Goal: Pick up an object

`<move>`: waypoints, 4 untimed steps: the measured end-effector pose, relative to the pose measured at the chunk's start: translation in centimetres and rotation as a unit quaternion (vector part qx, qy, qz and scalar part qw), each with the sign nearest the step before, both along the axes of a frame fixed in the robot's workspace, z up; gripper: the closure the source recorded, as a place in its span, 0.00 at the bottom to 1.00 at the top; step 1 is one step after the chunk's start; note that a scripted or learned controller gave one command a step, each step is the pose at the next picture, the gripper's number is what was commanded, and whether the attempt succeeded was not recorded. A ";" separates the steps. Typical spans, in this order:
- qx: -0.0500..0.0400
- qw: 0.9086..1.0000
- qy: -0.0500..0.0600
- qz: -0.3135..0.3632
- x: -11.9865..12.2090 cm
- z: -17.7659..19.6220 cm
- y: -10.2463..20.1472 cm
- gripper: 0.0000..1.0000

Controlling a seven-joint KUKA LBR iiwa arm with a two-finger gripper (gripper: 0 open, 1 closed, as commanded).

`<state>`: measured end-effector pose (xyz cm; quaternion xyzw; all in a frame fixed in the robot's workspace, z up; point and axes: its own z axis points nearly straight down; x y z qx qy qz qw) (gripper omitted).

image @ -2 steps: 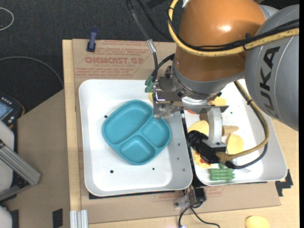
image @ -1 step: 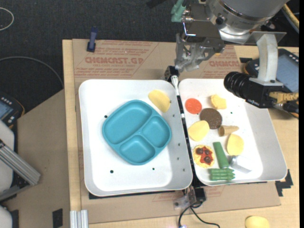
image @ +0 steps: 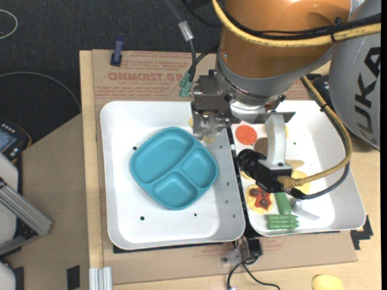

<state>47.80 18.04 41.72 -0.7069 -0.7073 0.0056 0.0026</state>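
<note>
**Camera view.** 2 white bins sit side by side on a cardboard sheet (image: 145, 71). The left bin (image: 115, 180) holds 1 item: a teal divided plate (image: 174, 168) with 3 compartments, lying flat and slightly skewed at the centre of the frame. The right bin (image: 346, 205) holds several small pieces grouped along its left side. An orange disc (image: 245, 133) lies at the top with a brown piece (image: 262, 144) just below it. A yellow piece with red spots (image: 261, 201) lies lower down, and a green piece (image: 282, 222) sits near the bin's lower edge.

The arm (image: 284, 29) enters from the upper right of the frame. Its gripper (image: 204, 128) stands low over the upper right corner of the left bin. It is just beside the plate's upper right rim and close to the walls where the 2 bins meet. Whether it touches the plate cannot be made out. Open or closed — cannot tell, since the wrist body hides that part from this angle.

**Finding on progress.** Nothing is seen held. Every item appears to rest in its bin, with the plate flat on the bin floor. Judged from position, the plate's rim is the likely target, and the attempt stands at the approach or at the grasp itself. Remaining: secure a grip and lift the item clear — neither step shows as done.
</note>
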 end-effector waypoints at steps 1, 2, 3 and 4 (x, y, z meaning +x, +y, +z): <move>0.001 1.000 -0.002 -0.002 0.1 -5.4 -2.3 1.00; 0.001 1.000 -0.002 -0.003 0.1 -12.2 -7.1 1.00; 0.004 1.000 -0.017 -0.003 0.3 4.9 -11.6 1.00; 0.001 1.000 0.000 -0.003 0.0 -8.1 -16.5 1.00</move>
